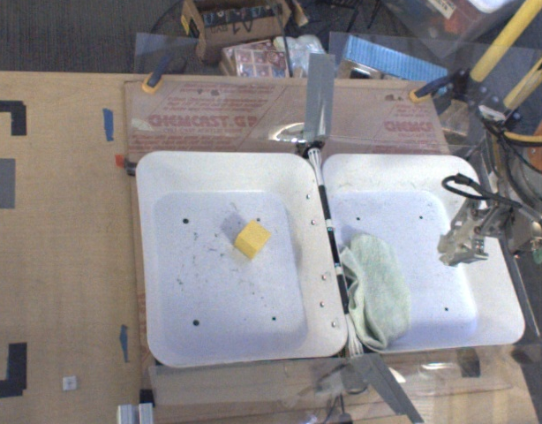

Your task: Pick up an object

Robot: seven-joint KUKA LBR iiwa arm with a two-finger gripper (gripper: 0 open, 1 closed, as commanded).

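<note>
I saw a light wooden bench carrying 2 shallow white bins side by side, the left bin and the right bin, their inner rims touching. A brown printed cardboard sheet lay beneath them, clamped at its far edge.

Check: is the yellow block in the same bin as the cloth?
No: the yellow block lies in the left bin, the cloth in the right bin.

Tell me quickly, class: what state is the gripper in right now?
Gripper: above the right bin's right side; open or shut cannot be told, nothing seen held.
</note>
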